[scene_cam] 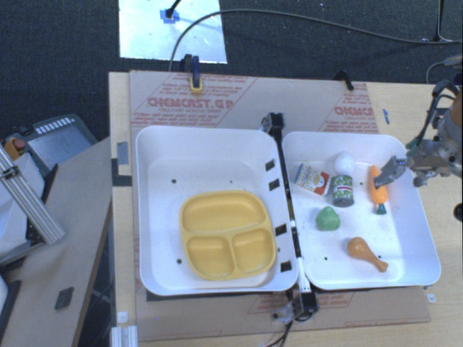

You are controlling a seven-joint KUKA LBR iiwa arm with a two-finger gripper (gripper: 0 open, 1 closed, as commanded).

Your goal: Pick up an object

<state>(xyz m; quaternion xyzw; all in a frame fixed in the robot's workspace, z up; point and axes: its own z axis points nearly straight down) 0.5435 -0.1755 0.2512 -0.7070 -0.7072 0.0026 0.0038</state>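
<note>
The chicken drumstick (pixel 367 254) is lying well below the gripper (pixel 391 169), whose finger state I cannot tell. The orange carrot (pixel 377 188) is lying just beneath it; descending squarely over its middle is advisable.

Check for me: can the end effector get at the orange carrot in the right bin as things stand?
Probably yes. The end effector hangs right beside the carrot near the right bin's far edge, and nothing lies on top of it; the can sits apart to its left.

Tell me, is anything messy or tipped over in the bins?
Nothing is spilled. The small can stands upright among the toys in the right bin; the carrot and drumstick just lie flat.
</note>
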